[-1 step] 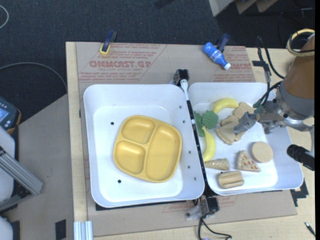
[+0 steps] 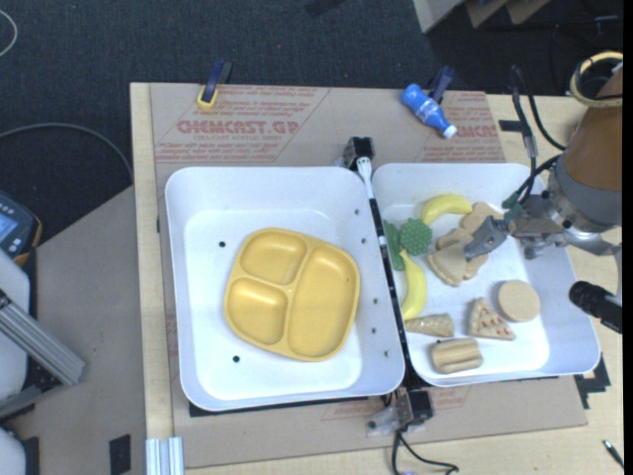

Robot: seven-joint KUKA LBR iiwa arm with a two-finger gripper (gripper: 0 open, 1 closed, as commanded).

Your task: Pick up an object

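- Left bin [image 2: 193,265]: white, shallow, on the cardboard-covered tabletop [image 2: 297,117]; holds a yellow divided plate [image 2: 292,292] with three compartments, lying flat near the bin's middle.
- Yellow-tipped clamp [image 2: 211,87] at the tabletop's far left edge; blue clamp [image 2: 427,107] at the far edge above the right bin.
- Black clips [image 2: 358,152] at the far end of the seam between the two bins, another at the near end.
- Right bin [image 2: 564,349]: white, touching the left bin along the seam; holds toy food.
- Along the right bin's left side: green broccoli piece [image 2: 413,237], with a yellow banana [image 2: 414,287] just below it, lying lengthwise beside the seam.
- Second banana [image 2: 444,206] near the far wall, curved.
- Tan bread-like pieces [image 2: 453,261] stacked mid-bin, right of the broccoli.
- Near wall: cone-shaped piece [image 2: 429,326], brown roll [image 2: 456,355], pizza slice [image 2: 490,321], round tan cookie [image 2: 517,301].
- Tool [image 2: 487,237]: over the right bin, reaching in from the right, tips at the tan bread-like pieces; open or closed, cannot tell.
- Arm [image 2: 593,166] grey with orange band above, over the bin's right edge.
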